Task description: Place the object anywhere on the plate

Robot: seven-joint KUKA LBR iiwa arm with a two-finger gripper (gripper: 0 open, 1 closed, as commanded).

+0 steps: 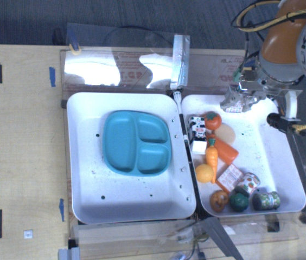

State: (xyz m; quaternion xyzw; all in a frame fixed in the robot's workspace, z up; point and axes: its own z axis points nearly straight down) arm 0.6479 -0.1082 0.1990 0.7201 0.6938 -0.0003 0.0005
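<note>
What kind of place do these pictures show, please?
Probably a robotics lab bench: a robot arm reaches over two white bins, one with a blue plate, one with toy food.

blue sectioned plate (136,142) lies flat in the left bin (82,145), nothing on it

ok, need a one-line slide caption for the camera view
KUKA arm's gripper hovers over the right bin's far edge, toy food piled along its left and near sides; blue divided plate sits in the left bin.
</note>
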